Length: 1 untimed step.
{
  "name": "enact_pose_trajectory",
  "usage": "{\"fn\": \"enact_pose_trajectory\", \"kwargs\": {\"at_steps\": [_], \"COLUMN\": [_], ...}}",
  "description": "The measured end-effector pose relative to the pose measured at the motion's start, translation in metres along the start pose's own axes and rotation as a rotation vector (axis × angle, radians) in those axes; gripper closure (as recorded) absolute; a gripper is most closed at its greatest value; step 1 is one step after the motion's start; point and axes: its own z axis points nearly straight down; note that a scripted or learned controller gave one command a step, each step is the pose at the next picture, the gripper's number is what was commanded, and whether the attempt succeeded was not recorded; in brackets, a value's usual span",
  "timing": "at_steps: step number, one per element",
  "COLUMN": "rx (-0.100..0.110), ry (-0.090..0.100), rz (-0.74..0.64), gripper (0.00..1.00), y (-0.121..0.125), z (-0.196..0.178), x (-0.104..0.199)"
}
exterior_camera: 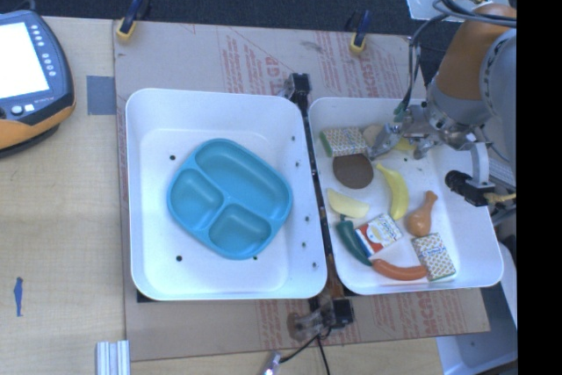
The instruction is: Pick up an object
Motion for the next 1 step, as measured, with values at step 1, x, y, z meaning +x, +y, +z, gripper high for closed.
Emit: {"fn": "enact_pose_trajectory", "kwargs": {"at_steps": [1], "rx": [-0.017], "ry": [-0.002], "rz": [0.001], "gripper": [0.0], "y": [-0.0649], "z": [0.0002], "x": [0.0153]}}
